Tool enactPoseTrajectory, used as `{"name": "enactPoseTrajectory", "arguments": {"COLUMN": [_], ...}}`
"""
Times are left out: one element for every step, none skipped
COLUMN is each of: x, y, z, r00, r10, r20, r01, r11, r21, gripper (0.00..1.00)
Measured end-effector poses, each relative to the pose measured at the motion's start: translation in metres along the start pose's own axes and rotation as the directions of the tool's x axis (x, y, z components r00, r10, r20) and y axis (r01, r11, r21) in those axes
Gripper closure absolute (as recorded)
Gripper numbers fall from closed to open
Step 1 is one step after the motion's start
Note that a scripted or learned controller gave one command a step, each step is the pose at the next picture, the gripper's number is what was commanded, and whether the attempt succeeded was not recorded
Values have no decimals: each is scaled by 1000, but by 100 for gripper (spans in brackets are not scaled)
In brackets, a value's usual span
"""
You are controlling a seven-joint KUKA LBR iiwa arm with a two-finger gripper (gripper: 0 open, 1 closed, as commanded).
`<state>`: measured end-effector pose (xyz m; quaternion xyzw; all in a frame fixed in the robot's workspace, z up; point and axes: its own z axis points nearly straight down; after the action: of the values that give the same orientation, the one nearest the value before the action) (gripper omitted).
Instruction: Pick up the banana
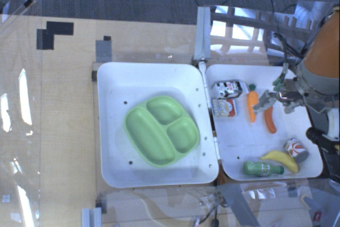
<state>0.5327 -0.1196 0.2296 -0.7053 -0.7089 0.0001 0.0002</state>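
The gripper (273,99) is hanging over the right bin (234,159), and its grey metal fingers (264,103) are spreading apart with nothing between them; one is pointing toward the carrot (252,104), and the red sausage-shaped piece (270,120) is lying just below the tips. Above them the grey arm (319,80) is rising into its orange band at the right.

The banana (281,160), yellow and curved, is lying near the bin's front right corner, well apart from the fingers. It is lying just beside one green bottle (263,168) on its side and one small can (295,149); the can's red-and-white label is too small to read. Two small printed cartons (225,98) are sitting by the bin's left wall, their writing illegible.

In the left bin (114,114), one smooth green plate (161,129) with three compartments is resting. Both bins are shallow, white and round-cornered, on a pale wooden bench (53,141).
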Motion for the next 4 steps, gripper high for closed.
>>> {"name": "enactPoseTrajectory", "arguments": {"x": [-8,21,-56,-67], "y": [-45,-44,2,-32], "z": [81,7,1,142], "r00": [941,976,996,991], "r10": [-339,-217,89,131], "r20": [0,2,2,1], "r01": [339,217,-89,-131], "r11": [941,976,996,991], "r21": [-1,-5,-4,-10], "gripper": [0,0,0,0]}}
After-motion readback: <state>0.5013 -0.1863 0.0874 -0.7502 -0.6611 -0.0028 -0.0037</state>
